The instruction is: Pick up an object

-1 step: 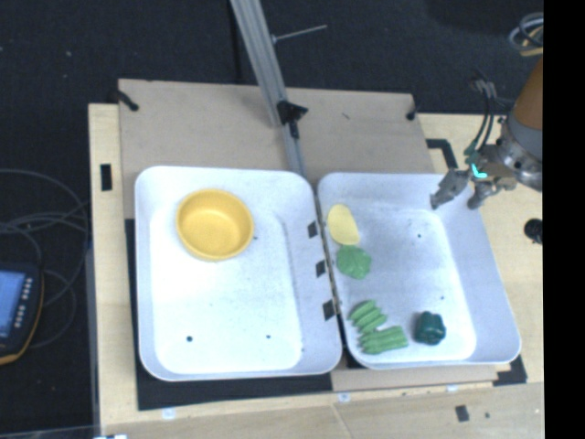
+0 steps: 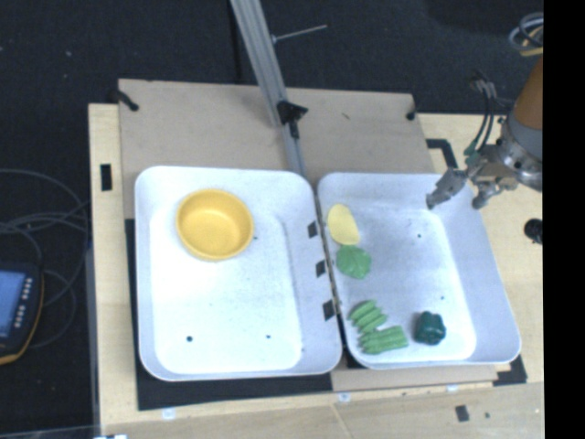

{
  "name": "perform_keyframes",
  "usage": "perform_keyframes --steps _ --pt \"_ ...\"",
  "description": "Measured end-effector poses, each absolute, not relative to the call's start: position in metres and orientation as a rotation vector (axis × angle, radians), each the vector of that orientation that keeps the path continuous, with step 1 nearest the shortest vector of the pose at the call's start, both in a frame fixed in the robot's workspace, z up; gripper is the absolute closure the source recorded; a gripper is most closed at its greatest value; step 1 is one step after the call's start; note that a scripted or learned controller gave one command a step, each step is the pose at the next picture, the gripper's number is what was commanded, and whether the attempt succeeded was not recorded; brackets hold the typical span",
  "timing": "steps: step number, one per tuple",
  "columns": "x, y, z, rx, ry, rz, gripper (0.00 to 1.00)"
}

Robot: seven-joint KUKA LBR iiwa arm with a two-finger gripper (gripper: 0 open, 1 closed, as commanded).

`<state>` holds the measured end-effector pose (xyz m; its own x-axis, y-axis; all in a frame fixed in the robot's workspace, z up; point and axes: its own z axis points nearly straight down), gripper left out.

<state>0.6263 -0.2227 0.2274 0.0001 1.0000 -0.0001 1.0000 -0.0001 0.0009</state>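
The right bin (image 2: 475, 273) holds a pale yellow piece (image 2: 343, 225) by its left wall, with a light green lump (image 2: 354, 262) just below it. Two green pods (image 2: 374, 328) and a dark green pepper (image 2: 430, 327) lie near the front edge. A yellow bowl (image 2: 215, 224) sits in the left bin (image 2: 228, 337). My gripper (image 2: 462, 193) hangs over the right bin's far right corner, its fingers spread open with nothing between them. It is well away from every object.
A grey metal pole (image 2: 265, 62) slants down from the top to the gap between the bins. Cables (image 2: 484, 108) trail beside the wrist. A handheld pendant (image 2: 14, 314) lies off the bench at left.
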Motion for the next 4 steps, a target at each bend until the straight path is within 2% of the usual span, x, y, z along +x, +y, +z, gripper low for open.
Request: perform_keyframes --steps 2,3,4 --pt "0.633 -0.221 0.132 2.224 2.222 -0.003 0.0" --pt "0.633 -0.221 0.099 2.222 2.222 -0.002 0.0" --pt "0.634 -0.222 0.112 2.219 2.22 0.001 1.0"
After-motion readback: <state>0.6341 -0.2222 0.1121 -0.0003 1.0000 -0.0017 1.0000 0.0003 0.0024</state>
